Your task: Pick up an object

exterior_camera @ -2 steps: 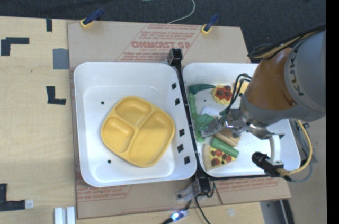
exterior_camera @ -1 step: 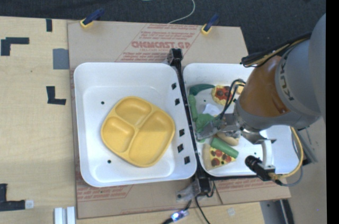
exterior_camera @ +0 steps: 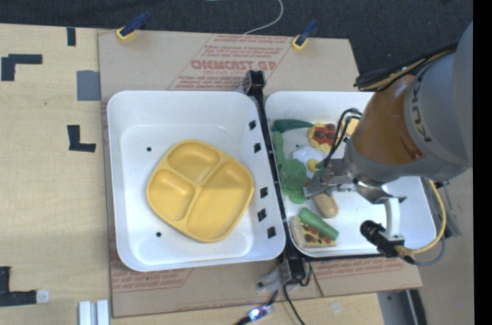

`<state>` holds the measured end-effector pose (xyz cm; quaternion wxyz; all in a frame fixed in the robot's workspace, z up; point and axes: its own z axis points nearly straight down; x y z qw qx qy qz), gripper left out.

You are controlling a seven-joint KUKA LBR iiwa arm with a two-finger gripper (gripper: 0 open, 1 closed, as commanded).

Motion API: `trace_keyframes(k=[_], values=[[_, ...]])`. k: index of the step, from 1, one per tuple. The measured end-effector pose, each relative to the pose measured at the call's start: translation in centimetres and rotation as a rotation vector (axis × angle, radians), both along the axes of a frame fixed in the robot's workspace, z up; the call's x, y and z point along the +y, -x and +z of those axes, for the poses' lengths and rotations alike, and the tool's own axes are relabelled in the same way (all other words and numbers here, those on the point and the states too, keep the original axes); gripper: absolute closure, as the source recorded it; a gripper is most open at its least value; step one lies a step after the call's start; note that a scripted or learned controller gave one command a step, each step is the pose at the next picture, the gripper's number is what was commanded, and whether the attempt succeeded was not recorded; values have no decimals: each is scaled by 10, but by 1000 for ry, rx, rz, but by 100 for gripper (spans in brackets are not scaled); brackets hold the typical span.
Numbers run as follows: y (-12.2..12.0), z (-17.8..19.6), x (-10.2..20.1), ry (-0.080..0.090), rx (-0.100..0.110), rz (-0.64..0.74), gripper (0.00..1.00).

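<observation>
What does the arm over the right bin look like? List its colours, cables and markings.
The arm is bulky and rounded: a grey shell with a wide orange band above the wrist, and part of dark KUKA lettering on the grey. Black cables loop beside the orange section. The gripper is a small grey metal piece; a yellow cable curves below it.

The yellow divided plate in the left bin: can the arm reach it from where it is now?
Probably yes. The yellow divided plate lies alone in the left bin with nothing on top. The gripper is low in the right bin, so it would first rise over the divider between the bins.
</observation>
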<state>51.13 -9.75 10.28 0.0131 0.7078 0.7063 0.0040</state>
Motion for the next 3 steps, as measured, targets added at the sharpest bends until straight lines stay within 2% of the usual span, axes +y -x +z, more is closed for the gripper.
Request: trace_keyframes(k=[1,2,3], values=[[1,44,-6,-12,23,2,100],[7,92,1,-13,22,4,100],[7,123,2,-12,23,4,100]])
